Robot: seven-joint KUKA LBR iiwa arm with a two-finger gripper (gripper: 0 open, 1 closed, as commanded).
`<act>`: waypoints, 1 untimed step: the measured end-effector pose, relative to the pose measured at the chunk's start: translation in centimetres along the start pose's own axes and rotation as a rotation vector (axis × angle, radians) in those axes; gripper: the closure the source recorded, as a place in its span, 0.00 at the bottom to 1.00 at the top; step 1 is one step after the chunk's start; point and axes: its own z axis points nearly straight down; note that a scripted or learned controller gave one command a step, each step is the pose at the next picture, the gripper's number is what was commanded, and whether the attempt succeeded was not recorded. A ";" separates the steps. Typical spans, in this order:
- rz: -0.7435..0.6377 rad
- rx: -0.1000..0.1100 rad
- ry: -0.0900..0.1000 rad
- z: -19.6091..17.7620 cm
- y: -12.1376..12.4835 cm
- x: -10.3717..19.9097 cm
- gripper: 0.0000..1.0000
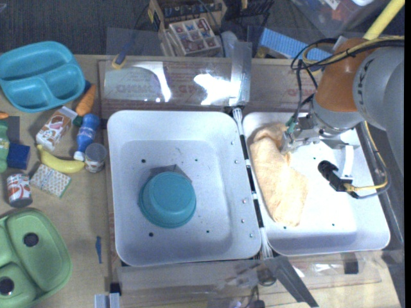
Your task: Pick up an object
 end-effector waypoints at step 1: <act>-0.171 0.011 0.002 -8.5 3.5 3.0 1.00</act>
